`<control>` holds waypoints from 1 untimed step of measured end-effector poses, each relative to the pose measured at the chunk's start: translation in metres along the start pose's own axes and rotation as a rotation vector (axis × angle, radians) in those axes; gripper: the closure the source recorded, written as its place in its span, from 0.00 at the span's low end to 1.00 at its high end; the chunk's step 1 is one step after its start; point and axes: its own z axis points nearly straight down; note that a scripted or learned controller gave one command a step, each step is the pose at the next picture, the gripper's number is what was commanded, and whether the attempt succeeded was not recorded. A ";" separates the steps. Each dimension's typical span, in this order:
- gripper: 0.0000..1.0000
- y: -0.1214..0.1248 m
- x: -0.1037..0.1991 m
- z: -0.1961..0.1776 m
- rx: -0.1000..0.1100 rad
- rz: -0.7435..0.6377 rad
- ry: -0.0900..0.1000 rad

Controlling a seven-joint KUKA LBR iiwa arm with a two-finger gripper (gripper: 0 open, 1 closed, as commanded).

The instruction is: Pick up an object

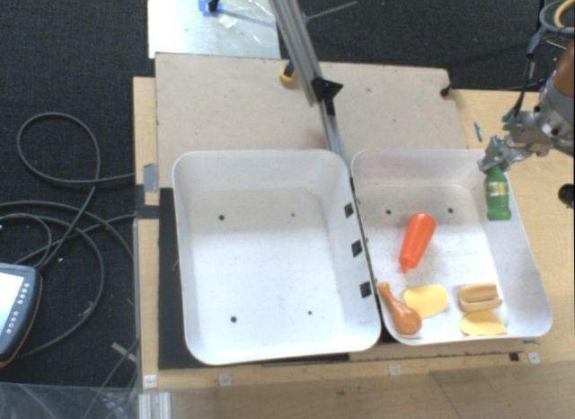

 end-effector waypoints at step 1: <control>1.00 0.002 0.000 -0.036 0.002 -0.003 0.001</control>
